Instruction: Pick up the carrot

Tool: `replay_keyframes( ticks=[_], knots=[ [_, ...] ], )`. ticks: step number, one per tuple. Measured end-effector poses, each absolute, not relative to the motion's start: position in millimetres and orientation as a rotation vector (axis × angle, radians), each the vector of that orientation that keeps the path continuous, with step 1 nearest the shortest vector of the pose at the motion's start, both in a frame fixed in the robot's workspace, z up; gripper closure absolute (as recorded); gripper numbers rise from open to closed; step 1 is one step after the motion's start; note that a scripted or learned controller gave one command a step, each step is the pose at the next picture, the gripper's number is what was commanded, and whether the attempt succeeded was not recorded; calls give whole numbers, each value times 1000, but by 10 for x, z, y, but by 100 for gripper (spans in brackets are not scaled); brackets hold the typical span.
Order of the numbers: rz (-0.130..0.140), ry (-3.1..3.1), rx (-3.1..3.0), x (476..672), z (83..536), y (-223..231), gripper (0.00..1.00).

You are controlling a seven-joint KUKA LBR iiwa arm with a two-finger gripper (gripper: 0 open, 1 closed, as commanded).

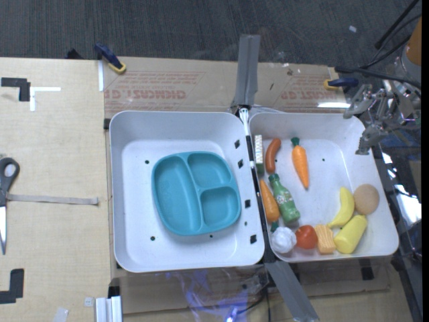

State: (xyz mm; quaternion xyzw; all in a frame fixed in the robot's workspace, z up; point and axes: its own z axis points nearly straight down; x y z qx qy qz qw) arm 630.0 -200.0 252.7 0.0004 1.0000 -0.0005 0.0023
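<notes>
While carrot lies binned, hand hovers over bin's right rim.

- The gripper looks like bare metal, shiny, with small glints.
- Just left of it, the right bin is smooth white plastic with a soft sheen; the left bin beyond has the same finish.
- The carrot, left of and below the gripper, looks like smooth, slightly glossy orange plastic.
- The plate, far left of the gripper, is matt teal plastic with 3 compartments.
- The surface is pale, matt wood grain.
- Brown cardboard behind the bins is dull and printed.
</notes>
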Motion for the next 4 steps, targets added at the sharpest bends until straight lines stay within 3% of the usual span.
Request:
replay_keyframes(
  ticks=[1,2,3,4],
  knots=[
    [-2,3133,-1,6184,1078,-1380,0],
    [-2,3136,-76,5500,934,-1491,0],
    [-1,3093,523,5242,933,-1375,0],
    [-2,3088,516,5271,1037,-1372,100]
  ],
)
